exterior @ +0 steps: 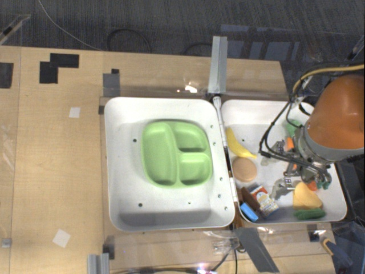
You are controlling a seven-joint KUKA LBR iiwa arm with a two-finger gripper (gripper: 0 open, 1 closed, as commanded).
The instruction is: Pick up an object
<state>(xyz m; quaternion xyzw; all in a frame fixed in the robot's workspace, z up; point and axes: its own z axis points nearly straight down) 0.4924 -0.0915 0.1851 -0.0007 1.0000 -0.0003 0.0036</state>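
Gripper (283, 188) low in right bin (336, 213), fingers hard to read; cannot tell if parted or closed, nothing seen between them. Yellow wedge (306, 197) just beside tool on arm side: looks light, soft like sponge, likely forgiving; take across flat faces. Small clutter (258, 203) just left of tool. Tan round ball (245, 169) beyond, near divider; may roll. Banana (236, 145) farther up, curved, smooth. Left bin (122, 210) far across divider holds green tray (175, 153). Wooden bench (51, 170) around.

Even, bright light is given from above. Small glare is seen on the left bin (120, 153) at its far rim. Soft shadows are cast; edges look slightly blurred.
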